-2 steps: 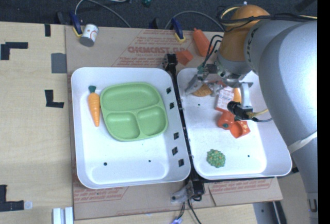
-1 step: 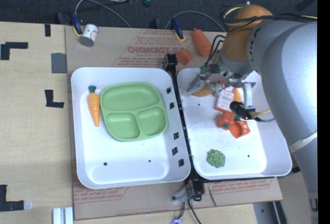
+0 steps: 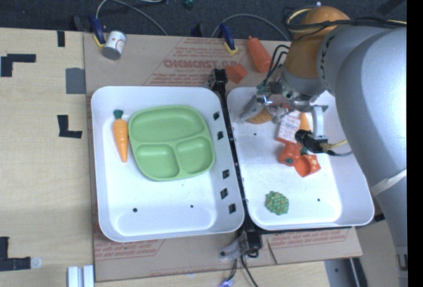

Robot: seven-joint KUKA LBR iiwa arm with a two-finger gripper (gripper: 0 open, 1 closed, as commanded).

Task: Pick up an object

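Observation:
My gripper (image 3: pixel 256 107) hangs low over the far left corner of the right bin (image 3: pixel 330 213), below the arm's orange band (image 3: pixel 310 54). A tan, bread-like piece (image 3: pixel 262 118) lies right under it, partly hidden, and I cannot see whether they touch. A red and orange toy (image 3: pixel 297 159) and a small white and red packet (image 3: pixel 289 127) lie just to the right. A green broccoli-like ball (image 3: pixel 277 202) rests near the front of that bin. In the left bin (image 3: pixel 158 219) lie a green divided plate (image 3: pixel 172 141) and a toy carrot (image 3: pixel 120 135).
Outside the bins, on the cardboard behind them, lie an orange toy (image 3: pixel 259 54), a smaller orange piece (image 3: pixel 236 72), a white can (image 3: pixel 114 43) and two blue clips (image 3: pixel 99 31). Black clamps (image 3: pixel 225 147) line the divide between the bins. The arm's grey body (image 3: pixel 377 100) covers the right side.

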